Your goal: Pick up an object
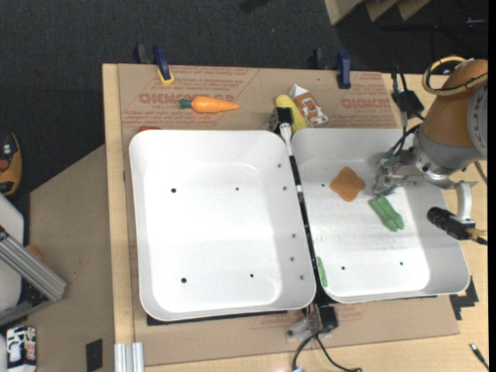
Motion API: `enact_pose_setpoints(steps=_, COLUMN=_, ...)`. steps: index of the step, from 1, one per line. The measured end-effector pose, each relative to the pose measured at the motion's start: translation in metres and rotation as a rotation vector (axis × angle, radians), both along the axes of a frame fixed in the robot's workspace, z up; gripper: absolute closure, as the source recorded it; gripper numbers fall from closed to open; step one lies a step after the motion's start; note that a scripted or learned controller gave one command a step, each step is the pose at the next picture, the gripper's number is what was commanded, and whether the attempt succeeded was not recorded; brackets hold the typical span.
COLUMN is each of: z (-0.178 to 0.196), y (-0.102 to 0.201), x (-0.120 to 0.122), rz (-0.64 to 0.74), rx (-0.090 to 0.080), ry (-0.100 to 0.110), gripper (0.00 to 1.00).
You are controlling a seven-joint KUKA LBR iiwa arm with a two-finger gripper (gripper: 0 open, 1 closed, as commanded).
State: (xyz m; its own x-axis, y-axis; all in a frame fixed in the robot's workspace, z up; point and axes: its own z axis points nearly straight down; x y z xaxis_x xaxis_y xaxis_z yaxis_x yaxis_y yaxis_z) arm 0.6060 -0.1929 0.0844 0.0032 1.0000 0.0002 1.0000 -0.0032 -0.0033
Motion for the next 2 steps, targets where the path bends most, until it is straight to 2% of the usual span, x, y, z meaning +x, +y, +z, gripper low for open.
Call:
enact_pose_setpoints(steps=1, z=0.004, y=0.019, x=-0.083, rz=0.001, rx=0.004, ry=0.005, gripper=1.0)
enact_pose_setpoints(steps=2, z=0.169, y=0.105, x=-0.027, rz=0.015, rx=0.0, ry=-0.026, gripper=1.0)
